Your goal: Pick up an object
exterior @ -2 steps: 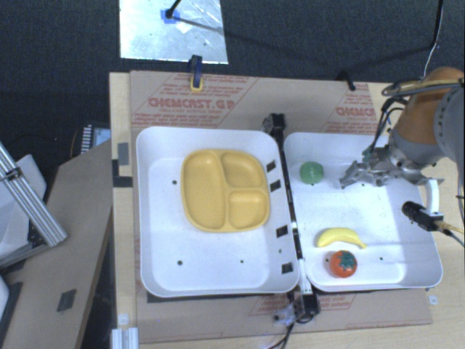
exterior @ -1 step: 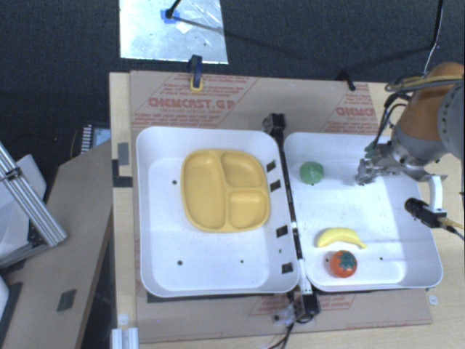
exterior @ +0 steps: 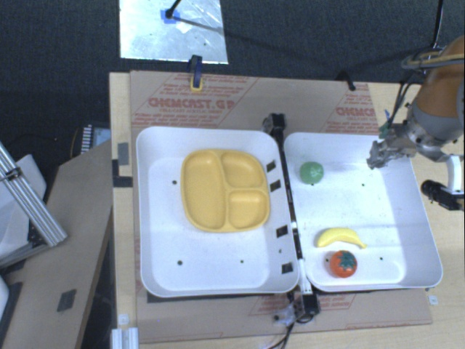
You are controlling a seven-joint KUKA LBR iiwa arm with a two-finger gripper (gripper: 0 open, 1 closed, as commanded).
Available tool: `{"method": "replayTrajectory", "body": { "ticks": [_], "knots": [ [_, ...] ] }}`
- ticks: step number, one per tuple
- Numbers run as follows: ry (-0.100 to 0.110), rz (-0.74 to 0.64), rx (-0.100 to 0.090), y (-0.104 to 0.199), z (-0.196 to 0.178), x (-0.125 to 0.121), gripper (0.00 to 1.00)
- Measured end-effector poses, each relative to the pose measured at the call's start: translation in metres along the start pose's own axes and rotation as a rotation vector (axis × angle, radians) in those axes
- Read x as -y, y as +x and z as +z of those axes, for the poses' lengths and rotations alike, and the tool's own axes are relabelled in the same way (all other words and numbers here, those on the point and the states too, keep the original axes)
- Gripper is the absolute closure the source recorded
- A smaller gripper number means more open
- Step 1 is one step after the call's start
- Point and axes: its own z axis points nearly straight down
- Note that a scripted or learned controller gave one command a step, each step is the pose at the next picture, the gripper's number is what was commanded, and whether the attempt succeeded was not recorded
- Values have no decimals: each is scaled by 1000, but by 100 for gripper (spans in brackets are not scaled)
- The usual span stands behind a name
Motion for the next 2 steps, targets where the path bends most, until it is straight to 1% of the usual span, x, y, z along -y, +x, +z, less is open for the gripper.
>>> {"method": "replayTrajectory", "body": {
  "ticks": [1,2],
  "knots": [
    [-1,-1,0,1,-64,2,100],
    [3,-2,-1,1,-79,1,100]
  ]
}}
